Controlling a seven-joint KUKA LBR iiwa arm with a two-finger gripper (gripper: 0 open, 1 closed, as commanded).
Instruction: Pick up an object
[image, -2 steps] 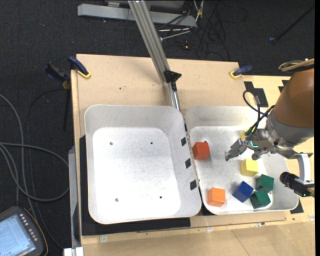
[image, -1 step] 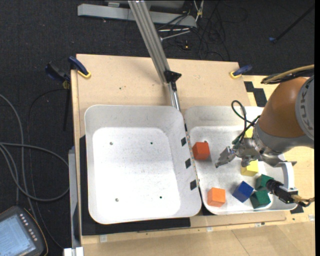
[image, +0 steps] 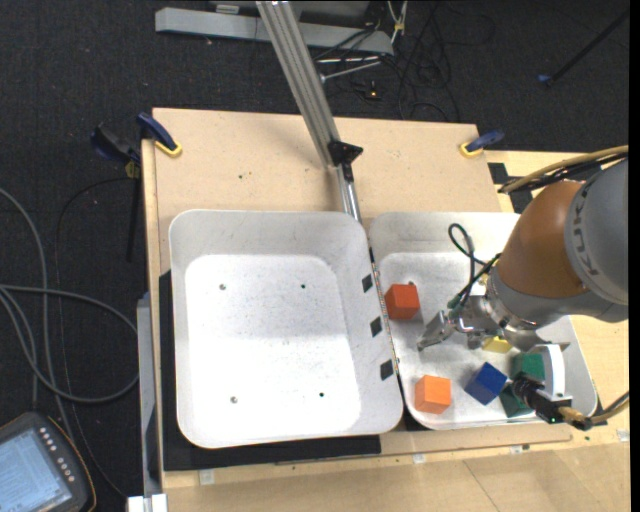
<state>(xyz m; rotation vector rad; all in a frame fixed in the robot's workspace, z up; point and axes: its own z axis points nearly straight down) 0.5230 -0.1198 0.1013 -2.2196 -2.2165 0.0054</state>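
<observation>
The metal pincer (image: 436, 335) stands open and holds nothing, low right in the frame, between two orange cubes (image: 402, 300) (image: 433, 393)

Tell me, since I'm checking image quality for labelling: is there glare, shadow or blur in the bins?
Camera view: light is even and the small cubes are sharp; the left white plastic bin looks bright but not washed out, its specks still visible; the grey arm's two-finger gripper casts a soft shadow on the right white bin near the orange-red cube.
</observation>
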